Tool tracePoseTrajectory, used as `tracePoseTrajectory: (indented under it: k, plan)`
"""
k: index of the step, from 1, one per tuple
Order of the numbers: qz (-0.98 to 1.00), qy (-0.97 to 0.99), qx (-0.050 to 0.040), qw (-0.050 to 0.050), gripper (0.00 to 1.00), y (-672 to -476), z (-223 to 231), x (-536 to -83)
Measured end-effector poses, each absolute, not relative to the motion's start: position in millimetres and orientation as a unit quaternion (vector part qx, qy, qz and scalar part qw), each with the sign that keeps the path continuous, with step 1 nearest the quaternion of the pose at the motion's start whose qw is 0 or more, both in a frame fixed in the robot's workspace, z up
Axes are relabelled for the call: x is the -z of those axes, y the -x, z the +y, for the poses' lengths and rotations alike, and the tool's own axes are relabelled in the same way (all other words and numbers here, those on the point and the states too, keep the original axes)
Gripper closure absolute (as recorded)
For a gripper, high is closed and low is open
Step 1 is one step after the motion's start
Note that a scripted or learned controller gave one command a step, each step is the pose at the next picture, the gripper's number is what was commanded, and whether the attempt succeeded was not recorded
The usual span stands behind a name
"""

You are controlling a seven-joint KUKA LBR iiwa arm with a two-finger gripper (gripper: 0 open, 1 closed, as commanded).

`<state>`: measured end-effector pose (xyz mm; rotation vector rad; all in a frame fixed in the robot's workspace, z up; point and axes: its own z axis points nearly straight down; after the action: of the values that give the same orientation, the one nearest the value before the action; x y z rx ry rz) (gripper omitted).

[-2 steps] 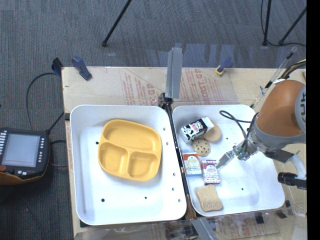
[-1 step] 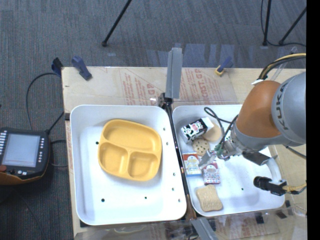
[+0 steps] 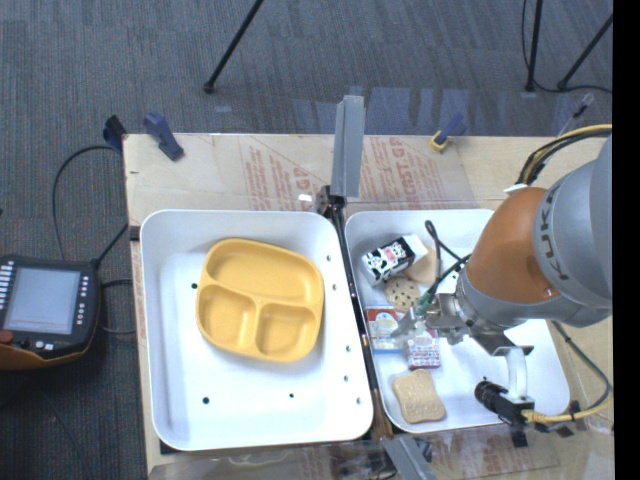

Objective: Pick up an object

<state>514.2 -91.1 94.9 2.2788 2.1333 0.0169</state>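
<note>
Arm [image 3: 545,258] reaches over right bin [image 3: 470,223]. Left bin [image 3: 165,368] carries yellow tray [image 3: 262,298]. Gripper [image 3: 432,320] low among small packets [image 3: 400,330], toast piece [image 3: 417,396] nearer, milk carton [image 3: 388,258] farther. Grip state: cannot tell. Nothing visibly lifted; pick judged unfinished.

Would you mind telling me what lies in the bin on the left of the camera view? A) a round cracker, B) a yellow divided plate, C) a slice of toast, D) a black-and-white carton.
B: the yellow divided plate lies alone in the left bin, while the carton, toast and cracker are in the right bin.
</note>
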Motion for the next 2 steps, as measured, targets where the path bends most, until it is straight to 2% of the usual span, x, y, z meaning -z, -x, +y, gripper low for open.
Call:
tracePoseTrajectory:
  k: [1, 2]
  plan:
    - [0.702, -0.712, 0.0008, -0.001, 0.0, -519.2, -131, -87]
    - [0.804, -0.595, 0.0007, -0.003, 0.0, -506.2, -107, -86]
